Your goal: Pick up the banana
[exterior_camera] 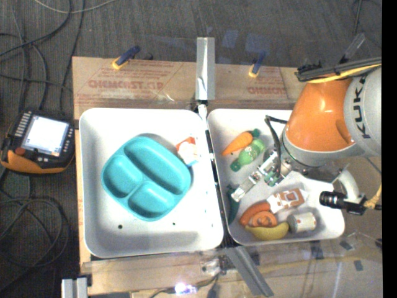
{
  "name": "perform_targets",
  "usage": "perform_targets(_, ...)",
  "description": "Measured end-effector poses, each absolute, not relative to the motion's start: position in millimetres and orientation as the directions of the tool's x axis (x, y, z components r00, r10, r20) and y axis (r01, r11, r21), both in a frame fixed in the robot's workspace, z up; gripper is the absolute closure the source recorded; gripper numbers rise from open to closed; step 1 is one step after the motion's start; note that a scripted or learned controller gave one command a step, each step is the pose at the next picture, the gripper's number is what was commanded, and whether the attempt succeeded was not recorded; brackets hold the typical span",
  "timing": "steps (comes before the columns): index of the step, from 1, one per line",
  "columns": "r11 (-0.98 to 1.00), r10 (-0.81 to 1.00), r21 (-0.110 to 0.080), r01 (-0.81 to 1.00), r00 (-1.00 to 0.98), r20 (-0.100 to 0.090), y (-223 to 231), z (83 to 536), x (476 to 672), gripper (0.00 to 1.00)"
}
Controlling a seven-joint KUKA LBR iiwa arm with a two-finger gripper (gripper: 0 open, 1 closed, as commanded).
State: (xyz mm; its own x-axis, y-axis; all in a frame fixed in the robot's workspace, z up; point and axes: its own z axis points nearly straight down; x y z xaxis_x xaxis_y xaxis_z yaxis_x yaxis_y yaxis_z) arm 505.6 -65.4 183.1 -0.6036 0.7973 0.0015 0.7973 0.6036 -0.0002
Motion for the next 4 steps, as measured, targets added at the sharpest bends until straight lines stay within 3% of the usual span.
perform_targets(1,0.462,0.887,-0.003,0.887,-0.462,0.002,2,183,483.4,0.0)
perform_targets(2,0.418,0.909,-0.004,0.909,-0.418,0.001,101,182,487.0,0.0)
perform_targets(3,0.398,0.917,-0.007,0.917,-0.398,0.0,172,125,481.6,0.0)
perform_targets(4,0.401,0.916,-0.003,0.916,-0.401,-0.005,130,262,569.7,0.0)
